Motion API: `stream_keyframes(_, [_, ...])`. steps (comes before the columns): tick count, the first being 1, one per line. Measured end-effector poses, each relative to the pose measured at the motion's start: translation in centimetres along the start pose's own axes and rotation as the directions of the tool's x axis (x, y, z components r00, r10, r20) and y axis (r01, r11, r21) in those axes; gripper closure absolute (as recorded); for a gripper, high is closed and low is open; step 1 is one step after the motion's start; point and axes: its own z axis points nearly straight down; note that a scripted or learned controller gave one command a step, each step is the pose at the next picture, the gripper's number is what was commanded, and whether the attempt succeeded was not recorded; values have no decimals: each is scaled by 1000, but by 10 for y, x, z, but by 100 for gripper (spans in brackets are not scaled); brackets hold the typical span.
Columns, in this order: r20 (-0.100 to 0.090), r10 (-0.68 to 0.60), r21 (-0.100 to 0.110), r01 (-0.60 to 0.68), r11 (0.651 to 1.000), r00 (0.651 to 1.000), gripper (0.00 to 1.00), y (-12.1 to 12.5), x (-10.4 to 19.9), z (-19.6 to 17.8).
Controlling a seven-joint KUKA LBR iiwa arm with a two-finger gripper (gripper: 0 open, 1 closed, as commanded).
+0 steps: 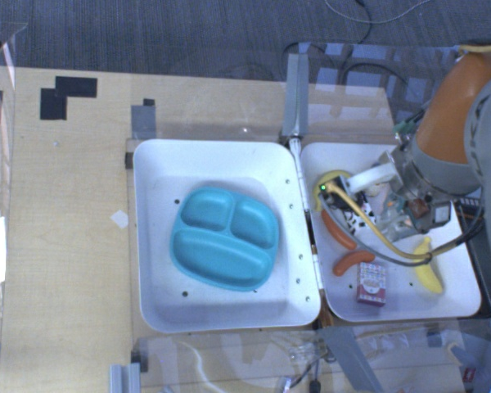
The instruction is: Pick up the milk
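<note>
We see a pale wooden bench (65,219) on dark carpet (188,15); the gripper (368,211) fingers' spread we cannot tell.

The milk (371,284), a small red-and-white carton, lies flat near the right bin's front edge.

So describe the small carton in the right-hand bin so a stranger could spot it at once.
Look at the right bin of the two white bins, the one the arm reaches into. Along its near edge, left of the banana and just below a sausage, sits the carton. It is the only boxy thing there, small, reddish with a pale printed face, while its neighbours are rounded food shapes.
</note>
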Motion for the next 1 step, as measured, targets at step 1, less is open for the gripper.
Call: stream_keyframes(1, [-2,-10,-2,10,1000,1000,100,0,2,-10])
